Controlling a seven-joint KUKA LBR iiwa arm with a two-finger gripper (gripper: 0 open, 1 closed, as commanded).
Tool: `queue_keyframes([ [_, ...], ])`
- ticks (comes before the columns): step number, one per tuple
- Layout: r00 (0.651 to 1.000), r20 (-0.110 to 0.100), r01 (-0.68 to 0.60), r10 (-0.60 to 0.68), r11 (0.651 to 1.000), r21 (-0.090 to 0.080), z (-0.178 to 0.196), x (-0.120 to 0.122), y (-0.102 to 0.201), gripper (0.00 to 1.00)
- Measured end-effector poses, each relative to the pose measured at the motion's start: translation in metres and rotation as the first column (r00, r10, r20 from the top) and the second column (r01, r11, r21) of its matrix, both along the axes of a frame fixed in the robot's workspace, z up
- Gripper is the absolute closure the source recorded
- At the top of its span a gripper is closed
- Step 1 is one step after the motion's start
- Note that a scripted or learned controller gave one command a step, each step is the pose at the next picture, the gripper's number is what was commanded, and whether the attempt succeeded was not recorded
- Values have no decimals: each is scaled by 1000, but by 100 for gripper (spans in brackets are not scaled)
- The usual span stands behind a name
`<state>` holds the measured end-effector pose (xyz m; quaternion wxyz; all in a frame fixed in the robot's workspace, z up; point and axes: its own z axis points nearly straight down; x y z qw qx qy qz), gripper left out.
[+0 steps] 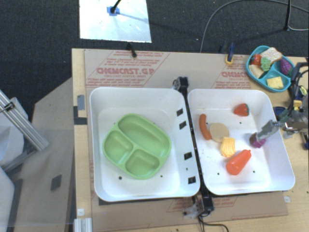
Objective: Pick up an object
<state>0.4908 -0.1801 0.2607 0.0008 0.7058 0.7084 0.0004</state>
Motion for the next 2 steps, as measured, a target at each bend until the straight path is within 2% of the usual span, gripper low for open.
queue_keyframes([
  [1,1000,4,-4,4,1000,-1,11,1,0,100],
  [2,1000,18,-3,3,1000,-6,198,0,6,100],
])
